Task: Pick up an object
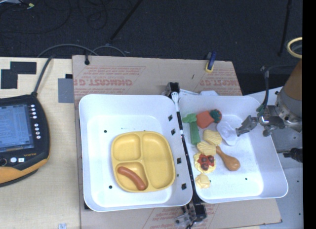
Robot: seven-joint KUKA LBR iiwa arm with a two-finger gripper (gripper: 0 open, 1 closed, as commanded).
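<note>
**A:** Two bins on the surface, side by side. Left bin had a yellow divided plate with a sausage in its near-left compartment.

**B:** Right bin?

**A:** Toy food clustered along its left side: green piece, tomato, yellow ridged piece, pizza slice, wooden spoon, small yellow piece nearest. Clear round item just right of the tomato.

**B:** End effector?

**A:** Over the right bin's far-right part, reaching in from the right. One finger tip sat just beside the clear item. Couldn't tell if the fingers were spread or pressed together. Nothing seen between them.

**B:** Anything else?

**A:** Teach pendant on the left of the surface.
</note>
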